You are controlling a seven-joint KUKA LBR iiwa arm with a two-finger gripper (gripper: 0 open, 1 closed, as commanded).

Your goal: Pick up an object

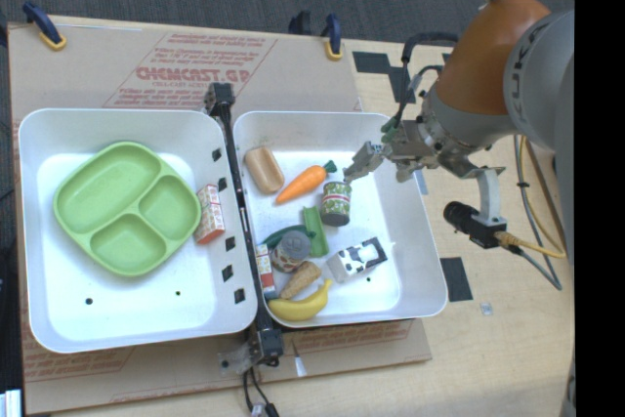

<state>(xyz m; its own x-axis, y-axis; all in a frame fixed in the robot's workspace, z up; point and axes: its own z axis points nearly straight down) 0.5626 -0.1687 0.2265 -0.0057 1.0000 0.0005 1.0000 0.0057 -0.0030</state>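
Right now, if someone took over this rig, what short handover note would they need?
Pincer: above the right bin, near its upper right; nothing visibly held.
Things: carrot, bread roll, small can, banana and other small items in the right bin. Green divided plate and a small carton in the left bin.
Done: no pick yet.
Left: descend, grip one object, lift it.

Even bright overhead light, soft shadows, mild glare on white bins (39, 142), slightly soft focus.

Glossy white plastic bins (410, 239) rest on matt printed cardboard (195, 73).
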